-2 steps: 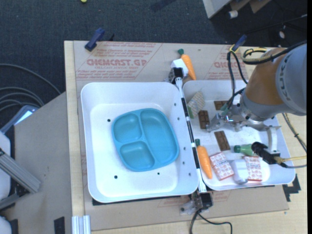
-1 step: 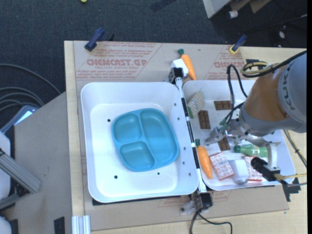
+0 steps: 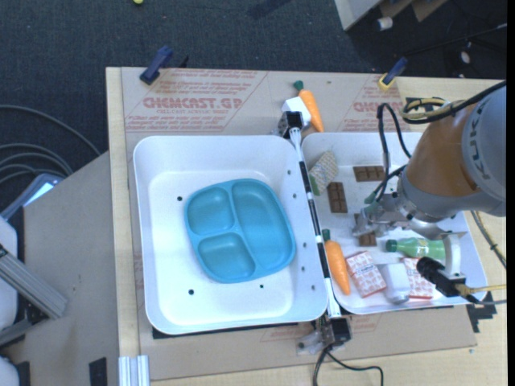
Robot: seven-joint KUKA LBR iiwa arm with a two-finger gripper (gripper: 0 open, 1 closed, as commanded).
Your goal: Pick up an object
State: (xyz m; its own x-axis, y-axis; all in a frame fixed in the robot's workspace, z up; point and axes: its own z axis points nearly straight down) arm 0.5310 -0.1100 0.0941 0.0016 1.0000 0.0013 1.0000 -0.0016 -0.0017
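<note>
The right bin (image 3: 346, 145) holds several small objects. Two brown chocolate bars (image 3: 369, 173) (image 3: 337, 197) lie near its back, beside a grey mesh packet (image 3: 325, 170). An orange carrot (image 3: 338, 265) rests along its left wall. A red-and-white snack packet (image 3: 364, 274) and a white item (image 3: 397, 278) sit at the front, and a green bottle (image 3: 418, 248) lies on its side at the right. My gripper (image 3: 372, 218) is low over the bin's middle, just above a small brown piece (image 3: 366, 238). The wrist hides what is under it.
The left bin (image 3: 153, 215) carries a blue divided plate (image 3: 239, 229). A second carrot (image 3: 310, 109) lies on the bench behind the bins. Black cables (image 3: 390, 127) loop over the right bin's back edge. Blue clamps (image 3: 155, 65) (image 3: 392, 72) sit on the bench's back edge.
</note>
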